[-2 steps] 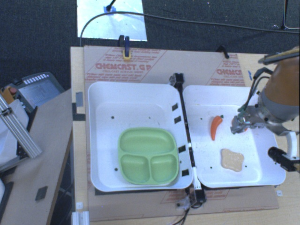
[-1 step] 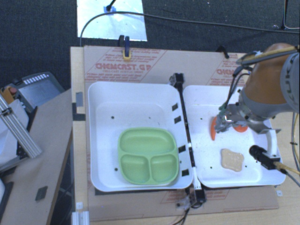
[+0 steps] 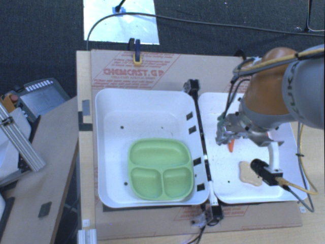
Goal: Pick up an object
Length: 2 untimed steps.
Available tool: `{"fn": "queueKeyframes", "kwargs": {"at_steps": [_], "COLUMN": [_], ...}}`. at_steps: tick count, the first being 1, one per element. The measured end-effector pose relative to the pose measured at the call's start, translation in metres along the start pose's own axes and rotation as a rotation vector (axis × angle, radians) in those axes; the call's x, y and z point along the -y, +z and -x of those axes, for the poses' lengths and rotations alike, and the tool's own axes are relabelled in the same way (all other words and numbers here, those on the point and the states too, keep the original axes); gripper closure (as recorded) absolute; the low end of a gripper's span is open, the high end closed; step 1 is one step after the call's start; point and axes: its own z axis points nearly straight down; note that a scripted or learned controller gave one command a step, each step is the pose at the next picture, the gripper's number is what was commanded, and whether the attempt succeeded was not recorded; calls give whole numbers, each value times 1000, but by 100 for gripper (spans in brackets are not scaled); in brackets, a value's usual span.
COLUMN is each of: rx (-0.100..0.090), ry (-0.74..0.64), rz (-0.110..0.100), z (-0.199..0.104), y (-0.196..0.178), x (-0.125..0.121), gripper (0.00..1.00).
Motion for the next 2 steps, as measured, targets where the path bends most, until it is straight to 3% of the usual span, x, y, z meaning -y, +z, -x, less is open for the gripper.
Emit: {"fn": "queueKeyframes", "kwargs": {"at_steps": [2], "rx": [-1], "ry": [-2], "rz": [-1], "z": [-100], "y": [1], "x": [-5], "gripper": [100]}}
